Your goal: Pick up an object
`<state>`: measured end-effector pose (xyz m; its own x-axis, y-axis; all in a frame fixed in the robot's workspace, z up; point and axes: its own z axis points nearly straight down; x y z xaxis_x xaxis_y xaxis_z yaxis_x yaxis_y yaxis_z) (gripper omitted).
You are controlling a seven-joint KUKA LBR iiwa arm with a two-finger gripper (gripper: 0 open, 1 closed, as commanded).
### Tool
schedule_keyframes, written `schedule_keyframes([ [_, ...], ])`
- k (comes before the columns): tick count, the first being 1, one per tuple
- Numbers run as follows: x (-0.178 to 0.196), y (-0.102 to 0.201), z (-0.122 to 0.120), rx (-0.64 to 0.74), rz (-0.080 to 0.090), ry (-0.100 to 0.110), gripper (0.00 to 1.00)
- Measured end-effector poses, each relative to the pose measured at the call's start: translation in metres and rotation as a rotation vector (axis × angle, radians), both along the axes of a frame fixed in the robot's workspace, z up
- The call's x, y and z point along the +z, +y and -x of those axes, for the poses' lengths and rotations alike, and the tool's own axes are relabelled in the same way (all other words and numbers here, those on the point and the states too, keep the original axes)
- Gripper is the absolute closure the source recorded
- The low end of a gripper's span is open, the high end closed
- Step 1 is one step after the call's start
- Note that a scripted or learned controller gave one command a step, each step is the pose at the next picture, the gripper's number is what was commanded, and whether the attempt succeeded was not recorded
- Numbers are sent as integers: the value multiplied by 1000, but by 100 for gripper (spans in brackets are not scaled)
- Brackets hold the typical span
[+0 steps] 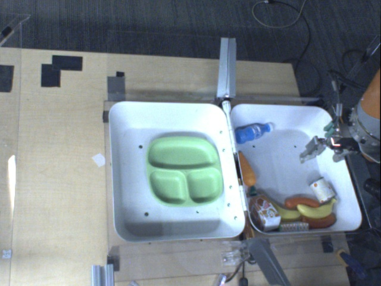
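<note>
Reaching in from the right of the camera view, a grey arm carries its claw [322, 147] over the right-hand white bin [286, 115], above bare bin floor near that bin's right wall. Its two fingers stand apart, one grey finger [309, 148] angling toward the bin's middle, and nothing sits between them. Just below the claw, toward the front of the bin, lies a small white cylinder with an orange end [322, 189]. Farther down from the claw, along the bin's front wall, a yellow banana [314, 209] rests touching a red sausage-shaped item [318, 221], with a brown and white packet [265, 212] at the front left corner. Across the bin to the claw's left, an orange carrot-like piece [247, 173] lies against the dividing wall, and a blue bottle with a white cap [252, 132] lies on its side up and to the left of the claw. Well to the claw's left, the other white bin [125, 159] holds a green three-compartment tray [184, 168].
</note>
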<state>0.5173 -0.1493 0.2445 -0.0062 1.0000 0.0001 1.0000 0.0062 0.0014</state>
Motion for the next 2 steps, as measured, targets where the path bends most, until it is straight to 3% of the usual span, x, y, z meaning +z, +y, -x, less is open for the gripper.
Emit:
schedule_keyframes([
  [1,11,1,-2,4,0,-4,100],
  [2,108,-6,7,-73,2,-4,100],
])
